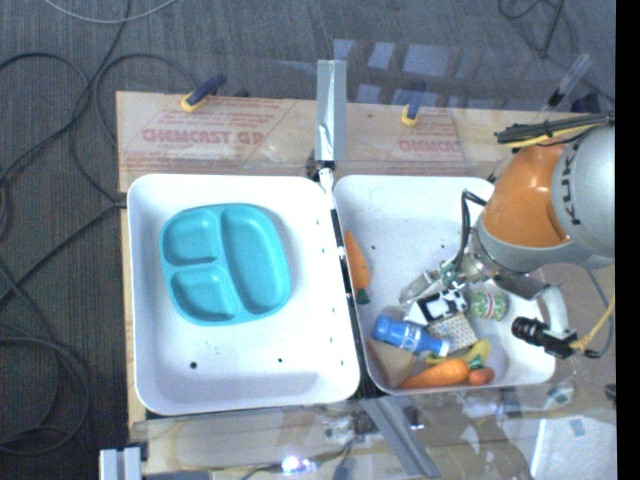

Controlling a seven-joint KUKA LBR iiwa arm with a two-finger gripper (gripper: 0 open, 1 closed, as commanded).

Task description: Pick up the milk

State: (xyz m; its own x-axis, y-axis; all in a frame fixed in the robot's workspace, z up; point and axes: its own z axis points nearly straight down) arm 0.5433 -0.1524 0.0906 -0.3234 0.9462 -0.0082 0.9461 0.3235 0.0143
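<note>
Here, gripper: the gripper [447, 290] hangs low over the right bin [400, 218], below the orange wrist band; whether it is open or closed I cannot tell.
Milk: the blue bottle with a white cap, the milk [409, 335], lies on its side just below and left of the gripper, apart from it.
Long axis: runs from upper left to lower right, cap end toward the yellow item.
Neighbours: a carrot [440, 373] lies just under it, another carrot [356, 260] by the left wall.
Left bin: holds a blue divided plate [226, 262], well apart.
</note>
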